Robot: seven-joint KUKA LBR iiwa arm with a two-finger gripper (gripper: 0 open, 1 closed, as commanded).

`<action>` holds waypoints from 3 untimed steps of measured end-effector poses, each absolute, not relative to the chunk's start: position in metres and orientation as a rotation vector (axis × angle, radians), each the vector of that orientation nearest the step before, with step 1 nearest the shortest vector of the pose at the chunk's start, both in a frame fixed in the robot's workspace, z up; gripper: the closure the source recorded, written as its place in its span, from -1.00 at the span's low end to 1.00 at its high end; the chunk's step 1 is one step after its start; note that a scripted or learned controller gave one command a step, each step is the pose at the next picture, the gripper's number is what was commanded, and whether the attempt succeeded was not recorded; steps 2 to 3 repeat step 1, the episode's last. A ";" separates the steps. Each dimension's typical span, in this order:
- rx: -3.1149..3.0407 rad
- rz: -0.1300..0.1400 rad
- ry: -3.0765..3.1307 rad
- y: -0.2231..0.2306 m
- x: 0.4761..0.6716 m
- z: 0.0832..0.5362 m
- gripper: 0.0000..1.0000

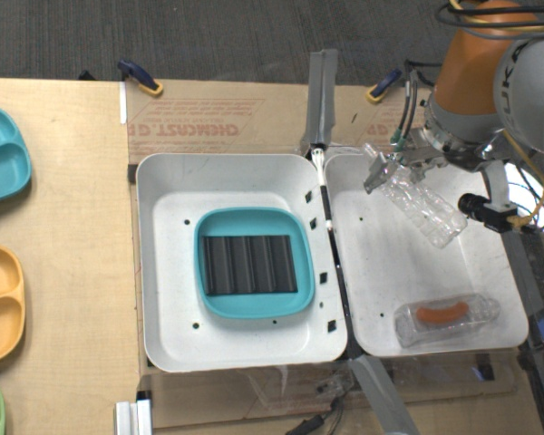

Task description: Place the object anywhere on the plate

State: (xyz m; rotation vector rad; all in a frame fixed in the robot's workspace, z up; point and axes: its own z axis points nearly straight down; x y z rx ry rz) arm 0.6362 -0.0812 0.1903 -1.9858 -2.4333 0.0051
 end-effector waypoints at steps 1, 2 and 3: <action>-1.986 0.005 -2.433 -0.081 0.636 0.190 -1.00; -1.986 0.005 -2.433 -0.081 0.636 0.190 -1.00; -1.986 0.005 -2.433 -0.081 0.636 0.190 -1.00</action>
